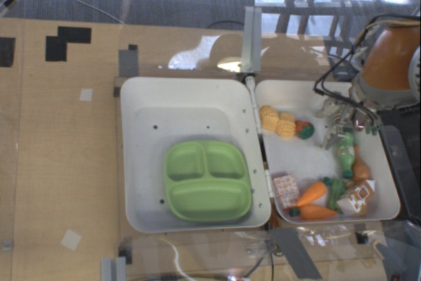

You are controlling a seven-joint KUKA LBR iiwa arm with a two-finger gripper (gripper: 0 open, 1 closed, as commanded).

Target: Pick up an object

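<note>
My gripper [340,130] hangs low over the right side of the right bin [299,154], below the arm's orange band [389,56]. Directly beneath and in front of it lies a green bottle [346,158], with an orange piece [361,172] next to it. Two yellow corn pieces [277,122] and a small orange and green toy [304,129] lie to the gripper's left. Two carrots [312,194] rest near the front wall, beside a pink-patterned box [286,189] and an orange and white carton [357,198]. I see nothing held.
The left bin [141,115] carries a green divided plate [207,179] in its front half. A raised divider [258,135] separates the two bins. A metal post [249,39] rises behind them. Cables [332,79] hang off the wrist.
</note>
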